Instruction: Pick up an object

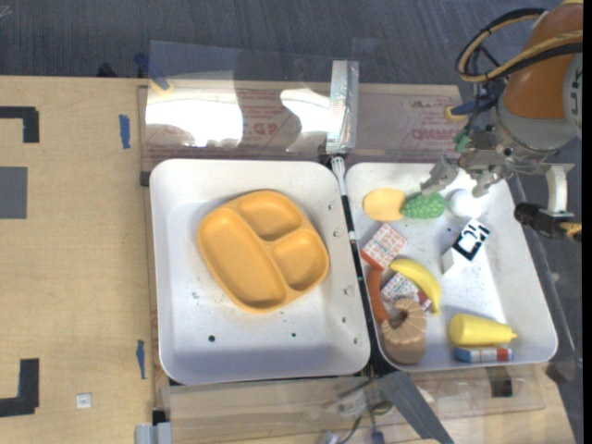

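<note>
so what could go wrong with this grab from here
1. The gripper hovers over the far end of the right bin, where a green toy, a yellow lemon-like piece and a white object sit tight together; it may nudge one or catch two.
2. It is close to the bin's far wall, so a finger might clip the rim.

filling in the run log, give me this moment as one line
arm: over right bin far end | gripper: above green object, nothing seen held | left bin: orange divided plate | task: pick not yet done
</note>
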`<move>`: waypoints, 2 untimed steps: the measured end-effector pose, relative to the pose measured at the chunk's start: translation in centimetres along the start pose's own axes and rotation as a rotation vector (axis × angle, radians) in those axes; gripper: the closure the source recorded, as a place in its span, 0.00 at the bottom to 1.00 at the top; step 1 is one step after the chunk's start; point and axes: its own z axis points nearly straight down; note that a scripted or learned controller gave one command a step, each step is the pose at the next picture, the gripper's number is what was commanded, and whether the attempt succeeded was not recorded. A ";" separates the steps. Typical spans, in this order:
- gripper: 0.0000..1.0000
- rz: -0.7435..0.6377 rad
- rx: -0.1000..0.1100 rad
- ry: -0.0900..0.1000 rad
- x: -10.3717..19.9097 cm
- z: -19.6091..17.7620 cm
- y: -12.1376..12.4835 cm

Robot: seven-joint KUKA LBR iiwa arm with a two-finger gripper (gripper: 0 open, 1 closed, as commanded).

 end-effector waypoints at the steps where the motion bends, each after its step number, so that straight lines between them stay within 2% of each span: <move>1: 0.00 0.033 -0.004 0.000 2.4 -3.9 -3.3; 2: 0.00 -0.220 -0.002 -0.002 0.1 -2.5 -1.7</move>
